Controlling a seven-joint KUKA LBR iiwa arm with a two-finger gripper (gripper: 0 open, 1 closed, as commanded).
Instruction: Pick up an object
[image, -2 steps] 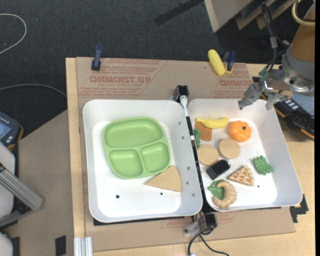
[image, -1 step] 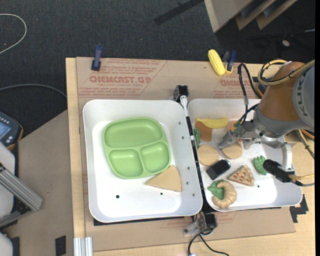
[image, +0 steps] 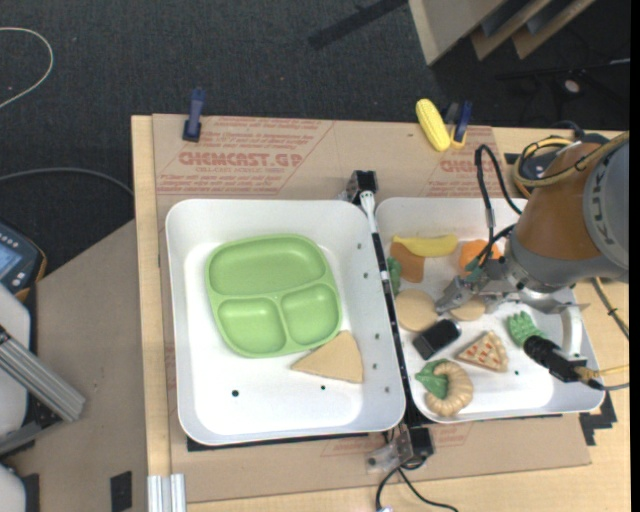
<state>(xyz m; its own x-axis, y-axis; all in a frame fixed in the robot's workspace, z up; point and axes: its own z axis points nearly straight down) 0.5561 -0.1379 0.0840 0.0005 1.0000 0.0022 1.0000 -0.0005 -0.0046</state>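
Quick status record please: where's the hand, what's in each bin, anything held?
arm: reaches in from the right, over the right bin
hand: low among the toy food, near a tan round piece
held: nothing visibly in the hand
left bin: green divided plate, tan wedge
right bin: banana, black block, pizza slice, green piece, orange piece, tan ring on a green leaf
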